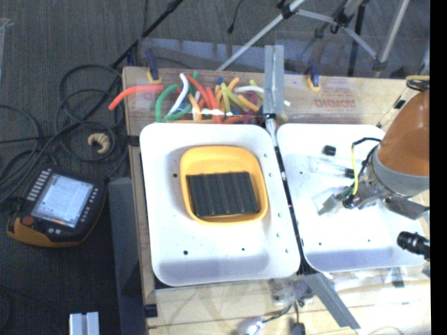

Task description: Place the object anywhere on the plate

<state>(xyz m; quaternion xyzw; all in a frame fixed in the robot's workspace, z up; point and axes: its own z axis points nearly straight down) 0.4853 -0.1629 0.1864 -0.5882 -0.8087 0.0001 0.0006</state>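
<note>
Hand: low in the right bin, at the end of the grey arm that comes in from the right; its fingers are blurred and too small to read, so I cannot tell whether they are apart or closed, or whether anything sits between them.
Arm: grey wrist with an orange band above it, reaching over the right bin's right side; a yellow and black cable loops beside the wrist.
Object: a dark, ribbed, roughly rectangular piece lying flat on the yellow plate, well apart from the hand.
Plate: yellow, rounded-square, resting in the upper middle of the left bin, with its rim showing all around the dark piece.
Left bin: shallow, white, holding the plate.
Right bin: shallow, white, just beside the left bin; a small black item lies near its upper left.
Desk: pale wood, carrying both bins side by side.
Tubes: a tangle of red, green, orange, white and yellow strands along the desk's far edge, behind the left bin.
Pendant: an orange and grey handheld controller with a lit screen on the dark floor to the left, its cables coiled nearby.
</note>
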